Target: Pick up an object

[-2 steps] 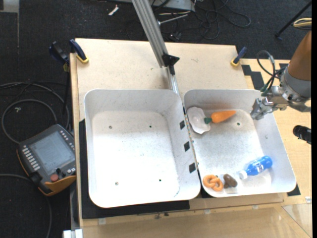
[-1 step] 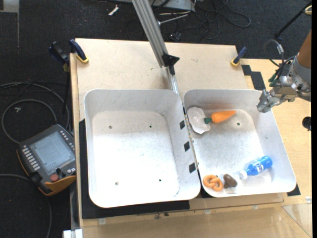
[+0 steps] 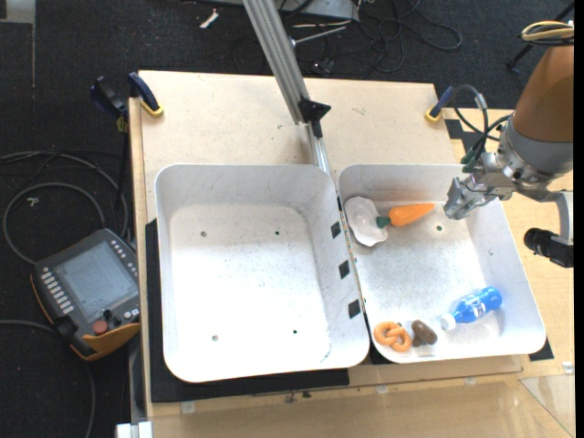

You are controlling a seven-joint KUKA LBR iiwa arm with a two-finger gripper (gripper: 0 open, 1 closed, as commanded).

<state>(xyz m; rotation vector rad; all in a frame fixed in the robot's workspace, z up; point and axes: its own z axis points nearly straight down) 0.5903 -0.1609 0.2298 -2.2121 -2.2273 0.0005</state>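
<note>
The orange carrot-shaped toy lies by the far wall of the right white plastic bin, touching a white crumpled piece, with bare floor stretching nearward, while the hand hovers just right of it, its grip unreadable.

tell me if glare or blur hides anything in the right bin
Camera view: even light, soft shadows, no glare on the right bin; carrot, bottle and pretzel read sharp; the pincer looks slightly soft, its fingers hard to make out.
</note>
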